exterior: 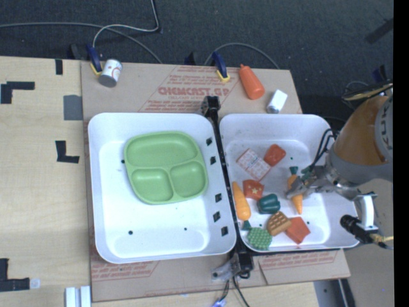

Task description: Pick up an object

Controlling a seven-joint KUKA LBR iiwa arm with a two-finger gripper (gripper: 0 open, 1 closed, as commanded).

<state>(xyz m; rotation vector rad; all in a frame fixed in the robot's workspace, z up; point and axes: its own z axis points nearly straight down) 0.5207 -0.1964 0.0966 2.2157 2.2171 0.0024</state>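
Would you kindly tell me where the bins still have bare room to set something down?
The left bin has bare floor along its front edge, below the green plate. The right bin is bare along its back wall. Its middle and front are crowded with toy food, the pincer among them.

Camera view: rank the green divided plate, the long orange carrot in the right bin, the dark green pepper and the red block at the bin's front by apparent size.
1. Green divided plastic plate, by far the largest.
2. Long orange carrot.
3. Red block and dark green pepper: too alike to rank.
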